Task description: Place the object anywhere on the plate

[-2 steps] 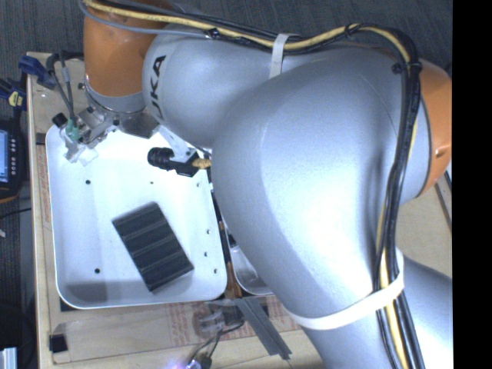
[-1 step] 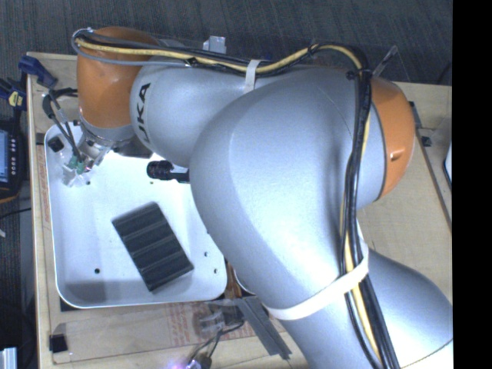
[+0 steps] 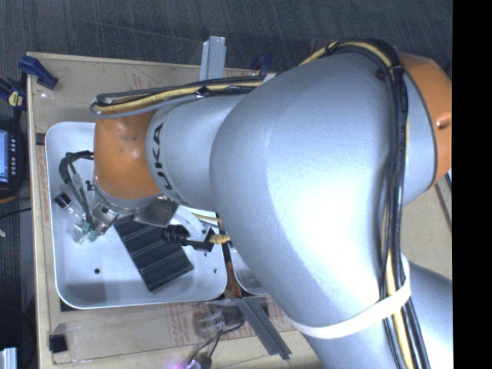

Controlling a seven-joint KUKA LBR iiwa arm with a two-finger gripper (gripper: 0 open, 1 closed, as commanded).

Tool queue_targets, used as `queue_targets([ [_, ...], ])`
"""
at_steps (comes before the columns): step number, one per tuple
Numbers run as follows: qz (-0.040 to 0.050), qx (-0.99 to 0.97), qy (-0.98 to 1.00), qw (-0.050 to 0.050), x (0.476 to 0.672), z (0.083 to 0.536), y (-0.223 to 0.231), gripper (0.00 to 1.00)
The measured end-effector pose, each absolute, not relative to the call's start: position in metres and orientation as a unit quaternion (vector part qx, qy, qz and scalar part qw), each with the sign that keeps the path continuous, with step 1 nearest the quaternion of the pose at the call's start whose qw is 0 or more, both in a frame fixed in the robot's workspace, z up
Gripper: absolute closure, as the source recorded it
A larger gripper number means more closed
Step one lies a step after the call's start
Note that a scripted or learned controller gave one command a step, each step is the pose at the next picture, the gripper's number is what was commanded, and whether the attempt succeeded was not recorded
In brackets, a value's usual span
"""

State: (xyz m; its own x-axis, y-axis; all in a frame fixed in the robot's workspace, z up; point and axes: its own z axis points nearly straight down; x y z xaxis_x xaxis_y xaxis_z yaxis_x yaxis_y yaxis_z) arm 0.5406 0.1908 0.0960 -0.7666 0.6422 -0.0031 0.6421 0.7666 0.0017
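**benchwatcher:** Since the camera view looks down at a slant, most of what I get is the grey arm (image 3: 307, 191) coming in from the right, with its orange band (image 3: 119, 160) sitting over the left bin (image 3: 58, 141). Where's the gripper at?

**kuka_fan:** The gripper (image 3: 86, 227) is low over the left bin, close to that bin's left edge, about halfway along it. Black cables (image 3: 68, 167) loop around it. Spread or pressed together? Honestly can't tell, it's a small tangle of clear and dark bits at that spot.

**benchwatcher:** And the thing it's meant to move?

**kuka_fan:** There's a dark ribbed block (image 3: 154, 254) lying flat on the left bin's floor, turned diagonal, reaching toward the near right corner. It sits beside the gripper, not in it, and its upper end tucks under the wrist.

**benchwatcher:** Anything else?

**kuka_fan:** A sliver of the right bin (image 3: 244, 281) peeks out under the arm, touching the left bin's right edge. A blue clamp (image 3: 36, 68) grips the bench's (image 3: 115, 61) far left corner.
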Motion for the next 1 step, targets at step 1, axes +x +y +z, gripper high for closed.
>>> queue_targets([
  [1, -0.0013, 0.298, 0.955, -0.002, 0.4787, 0.0912, 0.1606, 1.00],
])
